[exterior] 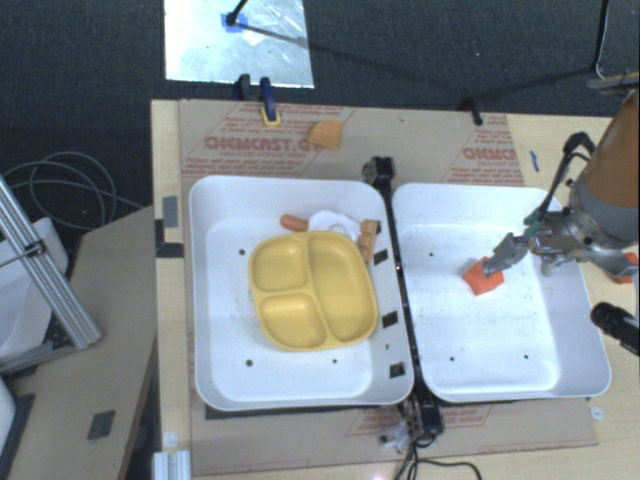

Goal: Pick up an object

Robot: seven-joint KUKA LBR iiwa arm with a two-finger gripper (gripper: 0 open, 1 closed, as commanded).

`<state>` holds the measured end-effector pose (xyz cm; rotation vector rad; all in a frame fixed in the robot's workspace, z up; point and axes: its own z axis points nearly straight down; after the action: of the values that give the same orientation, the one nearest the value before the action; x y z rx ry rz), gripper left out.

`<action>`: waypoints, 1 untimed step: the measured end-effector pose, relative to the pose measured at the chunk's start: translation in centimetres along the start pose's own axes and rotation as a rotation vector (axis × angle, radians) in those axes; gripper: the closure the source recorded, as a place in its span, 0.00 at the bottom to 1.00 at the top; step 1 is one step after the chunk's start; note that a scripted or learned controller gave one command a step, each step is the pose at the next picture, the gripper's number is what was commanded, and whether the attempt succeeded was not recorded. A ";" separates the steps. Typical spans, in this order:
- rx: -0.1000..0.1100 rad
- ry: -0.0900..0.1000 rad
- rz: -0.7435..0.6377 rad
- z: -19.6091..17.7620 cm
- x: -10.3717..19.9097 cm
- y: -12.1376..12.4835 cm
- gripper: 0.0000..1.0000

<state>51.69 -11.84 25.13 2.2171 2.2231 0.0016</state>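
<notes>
Orange block (483, 279) sits on the floor of the right bin (500, 368) | gripper (503, 256) is low, right at the block's top edge | can't tell if it grips or not | step: going for the grab | next: close on the block, lift straight up | yellow tray (310, 293) rests in the left bin (215, 268)

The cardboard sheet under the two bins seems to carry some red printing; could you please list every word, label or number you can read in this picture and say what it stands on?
"CHEMCAST": red print on the cardboard sheet, behind the left bin; the letters after it blur.
The same red print shows behind the right bin, at, too blurred to read for certain.
Red print along the sheet's front edge is too small to read.
</notes>
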 end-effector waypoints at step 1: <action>0.007 -0.002 0.007 11.5 -8.0 2.7 0.00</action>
<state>54.41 -19.86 13.63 2.2281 2.2177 -0.0086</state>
